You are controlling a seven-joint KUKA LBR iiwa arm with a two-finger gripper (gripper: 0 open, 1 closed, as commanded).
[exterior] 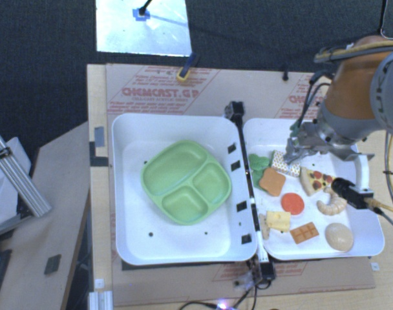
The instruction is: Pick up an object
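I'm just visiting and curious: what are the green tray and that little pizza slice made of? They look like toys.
The green tray looks like moulded plastic: one even pale green, smooth, with rounded dividers forming three compartments and a soft sheen. The pizza slice is probably plastic or rubber play food: flat colours and red dots for topping, though it is too small to be sure. Both lie in white bins that also look like plastic.

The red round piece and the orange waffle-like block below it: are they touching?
Apart. The camera view shows white bin floor between the red round piece and the orange block.
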